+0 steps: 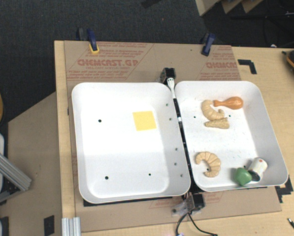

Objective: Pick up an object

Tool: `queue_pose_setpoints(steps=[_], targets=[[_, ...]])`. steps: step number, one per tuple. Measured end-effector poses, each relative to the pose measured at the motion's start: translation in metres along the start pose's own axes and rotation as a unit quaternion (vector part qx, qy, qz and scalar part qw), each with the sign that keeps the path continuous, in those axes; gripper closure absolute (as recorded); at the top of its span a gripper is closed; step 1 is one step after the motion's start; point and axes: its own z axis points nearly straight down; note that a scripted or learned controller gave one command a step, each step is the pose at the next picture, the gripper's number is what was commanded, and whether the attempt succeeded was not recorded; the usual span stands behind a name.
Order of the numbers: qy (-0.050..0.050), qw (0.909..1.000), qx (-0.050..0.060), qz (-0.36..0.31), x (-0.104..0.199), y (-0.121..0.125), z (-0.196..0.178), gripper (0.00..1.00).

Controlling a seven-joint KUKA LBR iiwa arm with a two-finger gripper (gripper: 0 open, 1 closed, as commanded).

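A flat yellow square [144, 121] lies in the left bin [87, 181], a little above its middle. In the right bin [272, 141] an orange drumstick [229, 103] rests at the top. A curled tan croissant [212, 110] sits just left of the drumstick, and a small tan piece [217, 124] lies below that croissant. A second croissant [209, 163] lies lower in that bin. At the bin's bottom right corner sits a green and white object [249, 173].
Both bins stand on a brown board [137, 60] held by two blue clamps [92, 41] at its far edge. A black bracket [167, 74] sits between the bins at the top. Cables [191, 215] run out below the bins. A metal rail [6, 168] shows at the left.
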Motion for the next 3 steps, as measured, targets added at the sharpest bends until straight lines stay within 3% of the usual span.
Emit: queue_pose_setpoints(steps=[1, 2, 3], targets=[[0.003, 0.9998, 0.02, 0.0, 0.026, -0.004, 0.17, 1.0], [0.003, 0.9998, 0.019, -0.002, 0.084, -0.007, 0.3, 1.0], [0.002, 1.0, 0.0, -0.002, 0.112, 0.027, 0.134, 1.0]])
